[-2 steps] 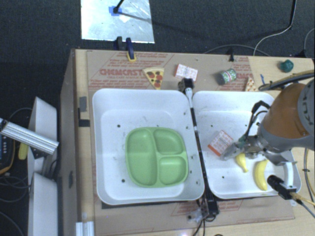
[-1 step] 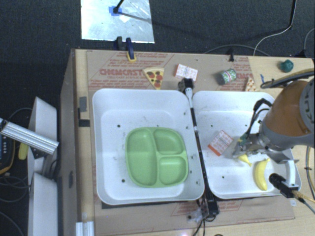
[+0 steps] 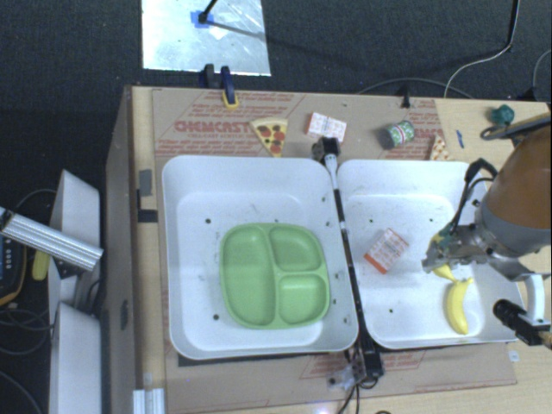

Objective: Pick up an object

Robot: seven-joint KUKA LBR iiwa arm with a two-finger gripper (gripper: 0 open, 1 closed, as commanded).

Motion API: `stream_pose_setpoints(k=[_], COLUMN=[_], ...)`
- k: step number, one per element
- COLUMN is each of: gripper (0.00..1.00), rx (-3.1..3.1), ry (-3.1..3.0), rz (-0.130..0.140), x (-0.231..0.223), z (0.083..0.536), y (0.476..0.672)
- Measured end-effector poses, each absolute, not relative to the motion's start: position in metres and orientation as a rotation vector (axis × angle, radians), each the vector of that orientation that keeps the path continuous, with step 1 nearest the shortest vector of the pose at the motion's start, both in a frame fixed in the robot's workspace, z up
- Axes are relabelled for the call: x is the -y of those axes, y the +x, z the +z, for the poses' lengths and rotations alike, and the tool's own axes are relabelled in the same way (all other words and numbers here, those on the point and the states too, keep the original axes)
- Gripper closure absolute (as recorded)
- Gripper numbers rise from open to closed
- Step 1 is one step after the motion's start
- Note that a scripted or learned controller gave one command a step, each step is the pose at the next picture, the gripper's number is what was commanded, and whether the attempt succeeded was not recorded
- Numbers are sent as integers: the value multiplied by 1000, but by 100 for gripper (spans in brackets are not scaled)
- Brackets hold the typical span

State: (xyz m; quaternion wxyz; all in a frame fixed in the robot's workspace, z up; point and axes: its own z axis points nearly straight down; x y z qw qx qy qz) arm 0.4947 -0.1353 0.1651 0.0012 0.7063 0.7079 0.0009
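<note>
The arm reaches in from the right over the right bin [image 3: 405, 339], its pincer [image 3: 448, 253] low over the bin floor just above the upper end of a yellow banana [image 3: 457, 304]. Whether the pincer is wide, narrow or gripping cannot be told from this angle. The banana lies lengthwise near the bin's right side, and an orange-and-white packet [image 3: 385, 249] rests to its left, apart from it. The left bin [image 3: 194, 197] holds a green divided plate [image 3: 275, 274]. Along the far edge of the bench [image 3: 362, 115], a toy pizza slice [image 3: 270, 134], a small white carton [image 3: 327, 127] and a green can [image 3: 399, 133] sit outside the bins.
</note>
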Motion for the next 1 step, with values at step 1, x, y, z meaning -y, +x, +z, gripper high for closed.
stream_pose_setpoints(k=[1], gripper=[100], rx=[-2224], ry=[2216], rz=[4], x=[73], z=[233], y=[491])
